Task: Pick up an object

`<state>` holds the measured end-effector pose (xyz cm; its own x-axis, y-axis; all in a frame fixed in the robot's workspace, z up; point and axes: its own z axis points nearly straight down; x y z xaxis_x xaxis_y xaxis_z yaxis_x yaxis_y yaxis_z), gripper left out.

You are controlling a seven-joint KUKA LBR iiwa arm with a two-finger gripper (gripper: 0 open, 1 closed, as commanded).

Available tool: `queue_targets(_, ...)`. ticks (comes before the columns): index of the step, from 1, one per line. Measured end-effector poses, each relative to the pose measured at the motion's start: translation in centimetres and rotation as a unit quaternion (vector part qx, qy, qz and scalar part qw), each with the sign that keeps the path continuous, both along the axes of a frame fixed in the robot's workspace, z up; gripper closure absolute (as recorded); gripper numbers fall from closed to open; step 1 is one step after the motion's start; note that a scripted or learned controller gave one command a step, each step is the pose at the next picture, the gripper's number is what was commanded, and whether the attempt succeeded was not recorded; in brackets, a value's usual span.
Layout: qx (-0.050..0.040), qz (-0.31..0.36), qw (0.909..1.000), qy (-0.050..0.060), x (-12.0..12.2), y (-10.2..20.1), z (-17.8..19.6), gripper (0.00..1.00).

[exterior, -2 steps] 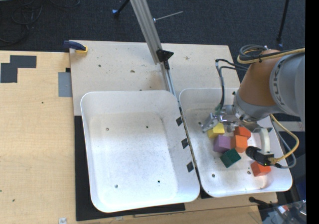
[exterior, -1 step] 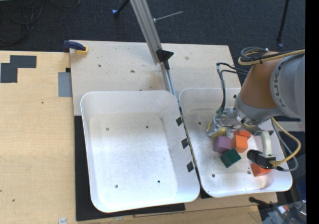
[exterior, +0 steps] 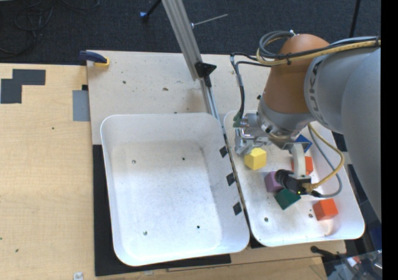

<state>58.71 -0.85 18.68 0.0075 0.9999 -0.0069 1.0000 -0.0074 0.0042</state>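
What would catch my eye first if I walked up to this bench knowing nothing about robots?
Likely the big grey arm with its orange band, reaching in from the right over the right-hand bin. Beneath it lie bright blocks: a yellow block, a purple block, a green block and an orange block. The left bin sits alongside.

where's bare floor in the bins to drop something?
Left bin: its whole floor is bare, wall to wall. Right bin: crowded in the middle, with the yellow block, purple block, dark green block and orange block under the hand. One bare strip runs along its front rim, left of the orange block.
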Motion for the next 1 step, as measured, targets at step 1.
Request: queue_targets(1, 0.0012, 0.001, 1.0000, 0.001, 2.57, -7.52, 3.39, 1.00)
